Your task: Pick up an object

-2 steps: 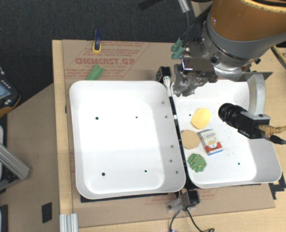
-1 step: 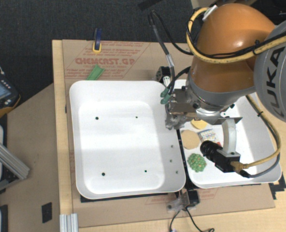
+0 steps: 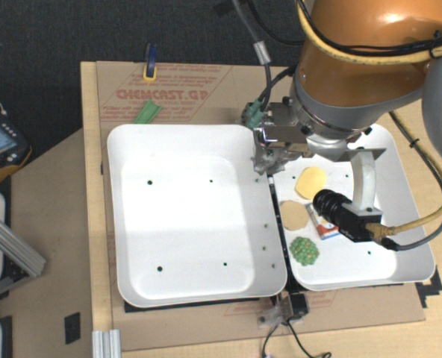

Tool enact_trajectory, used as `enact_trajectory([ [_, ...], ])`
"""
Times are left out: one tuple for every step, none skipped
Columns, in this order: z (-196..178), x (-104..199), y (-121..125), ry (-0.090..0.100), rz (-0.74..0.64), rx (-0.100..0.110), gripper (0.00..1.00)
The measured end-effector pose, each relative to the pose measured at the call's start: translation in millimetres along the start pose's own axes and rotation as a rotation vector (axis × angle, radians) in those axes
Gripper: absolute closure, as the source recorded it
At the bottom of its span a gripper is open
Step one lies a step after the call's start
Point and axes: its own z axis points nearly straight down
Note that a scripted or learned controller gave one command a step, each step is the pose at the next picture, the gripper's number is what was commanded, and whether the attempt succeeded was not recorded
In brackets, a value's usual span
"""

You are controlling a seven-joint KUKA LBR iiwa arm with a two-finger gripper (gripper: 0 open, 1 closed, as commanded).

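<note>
End effector (image 3: 264, 159) sits low at the upper left corner of the right bin (image 3: 400, 271), just beside the wall it shares with the left bin (image 3: 184, 207). Grip state: cannot tell, hidden under the metal wrist hardware. Nothing visibly held.

Arm (image 3: 370, 43): orange band and grey collar loom directly over the right bin, hiding its upper part. Black cylindrical attachment (image 3: 344, 215) juts out over the bin's middle, with a tan cable trailing right.

Right bin contents, clustered left of centre below the end effector:
- yellow rounded piece (image 3: 310, 182), nearest.
- tan flat disc (image 3: 293, 215), just below it.
- small red-and-white item (image 3: 325, 230), partly under the black attachment.
- green bumpy ball (image 3: 304, 250), lowest.

Left bin: white floor, four small dark dots.

Both bins rest on a cardboard sheet (image 3: 169, 88) printed in red, on the counter. Green strip (image 3: 147, 112) lies on the cardboard above the left bin; a blue-and-yellow clamp (image 3: 151, 64) grips its far edge.
</note>
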Motion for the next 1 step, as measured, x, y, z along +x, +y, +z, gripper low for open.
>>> enact_trajectory([
  [125.0, -70.8, -3.8, -0.007, 0.013, 0.022, 1.00],
])
